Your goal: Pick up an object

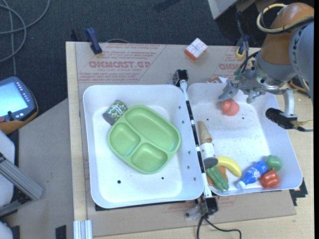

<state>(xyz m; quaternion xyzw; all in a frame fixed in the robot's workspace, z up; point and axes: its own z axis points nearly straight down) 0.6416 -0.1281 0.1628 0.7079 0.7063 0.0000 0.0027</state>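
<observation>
Camera view: red ball [230,107], judged light, smooth, roll-prone; to be taken across its middle. Pincer [240,90] state cannot be told.

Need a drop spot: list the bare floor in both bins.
Right bin: open middle between red ball and banana; its near edge is crowded with toys. Left bin: bare strips around green divided plate, widest along the near edge.

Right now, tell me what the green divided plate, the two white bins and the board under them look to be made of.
Green divided plate: probably moulded plastic, matte; uniform colour, rounded compartment ridges.
White bins: likely thin formed plastic, slightly glossy; smooth rounded rims, soft highlights.
Board: apparently cardboard, dull; tan surface with red printed lettering.
</observation>
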